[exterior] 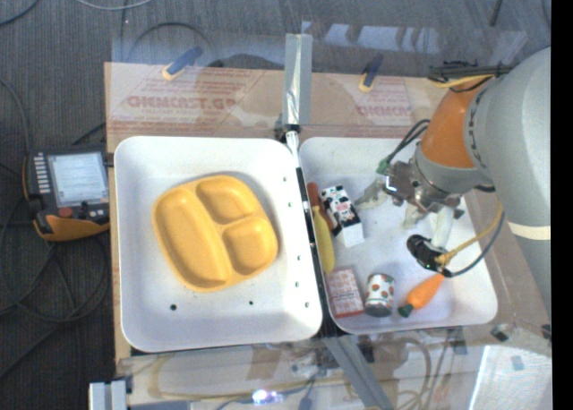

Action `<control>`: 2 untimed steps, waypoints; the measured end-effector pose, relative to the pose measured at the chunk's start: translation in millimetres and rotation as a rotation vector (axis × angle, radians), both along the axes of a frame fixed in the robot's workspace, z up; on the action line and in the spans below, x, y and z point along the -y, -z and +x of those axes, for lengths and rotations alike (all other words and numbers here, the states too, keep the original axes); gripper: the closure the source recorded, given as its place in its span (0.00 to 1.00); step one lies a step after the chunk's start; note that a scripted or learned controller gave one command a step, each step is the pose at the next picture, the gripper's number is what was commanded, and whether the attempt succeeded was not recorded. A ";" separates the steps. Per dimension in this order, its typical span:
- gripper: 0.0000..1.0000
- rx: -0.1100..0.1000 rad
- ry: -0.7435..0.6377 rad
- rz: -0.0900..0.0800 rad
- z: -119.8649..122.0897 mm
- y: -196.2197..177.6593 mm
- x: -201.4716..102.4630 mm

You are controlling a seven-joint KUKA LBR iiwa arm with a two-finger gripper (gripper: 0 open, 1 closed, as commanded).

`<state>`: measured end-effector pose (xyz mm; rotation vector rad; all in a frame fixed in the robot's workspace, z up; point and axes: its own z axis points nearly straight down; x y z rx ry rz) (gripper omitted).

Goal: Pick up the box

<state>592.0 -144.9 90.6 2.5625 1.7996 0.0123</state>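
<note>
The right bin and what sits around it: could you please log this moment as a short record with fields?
left bin: holds a yellow compartment tray
right bin: holds all the small items
box: pinkish, flat near the front-left corner
can: just right of the box
carrot: right of the can
banana: along the left wall
cow-print carton: behind the box, beside the banana
tool: over the bin's back right, apart from the box

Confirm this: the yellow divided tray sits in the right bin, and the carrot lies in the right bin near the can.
Wrong on the tray. The camera view shows the yellow divided tray in the left bin. The carrot does lie in the right bin near the can.
</note>
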 end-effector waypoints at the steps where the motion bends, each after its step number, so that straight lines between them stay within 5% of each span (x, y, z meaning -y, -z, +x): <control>1: 0.00 -0.015 0.001 -0.001 -2.3 -209.0 56.4; 2: 0.00 -0.001 -0.150 -0.001 7.0 -38.7 -32.6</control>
